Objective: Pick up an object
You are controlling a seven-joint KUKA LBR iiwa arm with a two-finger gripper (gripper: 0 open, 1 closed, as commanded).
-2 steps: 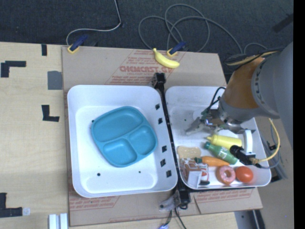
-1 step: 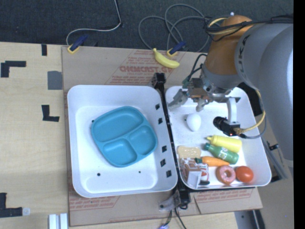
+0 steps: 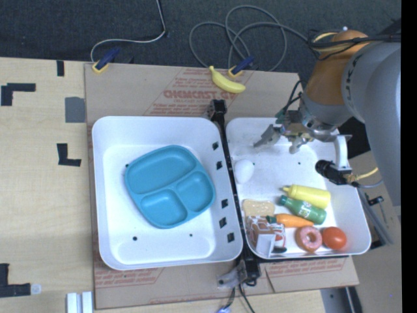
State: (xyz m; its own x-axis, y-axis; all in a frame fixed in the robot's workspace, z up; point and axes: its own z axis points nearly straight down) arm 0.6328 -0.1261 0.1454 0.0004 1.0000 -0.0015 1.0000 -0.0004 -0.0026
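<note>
Two bins: left bin (image 3: 104,175) holds a blue plate (image 3: 169,185). Carton (image 3: 267,233) by the right bin's (image 3: 260,130) near edge is hard to read. Gripper (image 3: 281,141) hangs at the far edge, fingers spread, nothing between. White egg (image 3: 244,170) lies nearer the left wall; yellow bottle (image 3: 306,193) lies crosswise toward the right wall.

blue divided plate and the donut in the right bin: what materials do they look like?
Blue divided plate: looks like moulded plastic, matte to satin; uniform colour, soft rounded compartment ridges, faint sheen. Donut: probably a plastic or rubbery toy; smooth pink top on a tan ring, though it is too small to tell hard from soft.
</note>
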